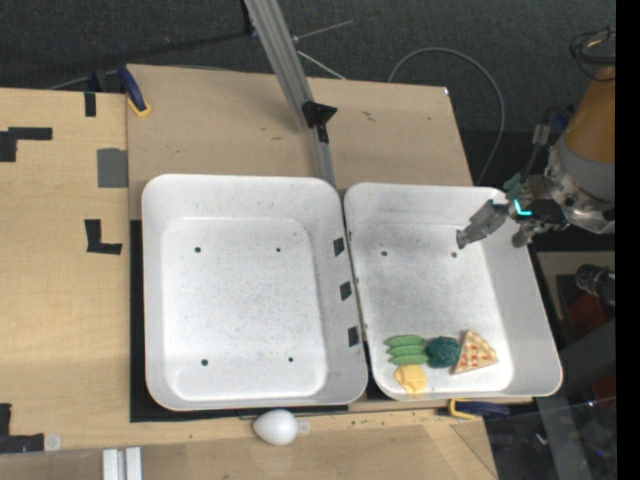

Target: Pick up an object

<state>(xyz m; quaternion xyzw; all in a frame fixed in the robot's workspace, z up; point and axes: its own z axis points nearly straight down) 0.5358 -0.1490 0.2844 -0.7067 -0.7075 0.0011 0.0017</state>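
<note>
Well below the open, empty hand (pixel 497 226), toy food cluster (pixel 441 352) at right bin's (pixel 420 268) near edge.

Matt speckled white plastic bins (pixel 240 298); pale wooden bench (pixel 60 298).

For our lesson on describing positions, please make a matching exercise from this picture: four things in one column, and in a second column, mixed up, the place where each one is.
Things:
1. pizza slice toy
2. white egg
3. claw
4. blue clamp

Places:
A. on the bench, in front of the left bin
B. over the far right part of the right bin
C. at the far left corner of the wooden board
D. in the near right corner of the right bin

Pairs: 1-D, 2-A, 3-B, 4-C
</note>
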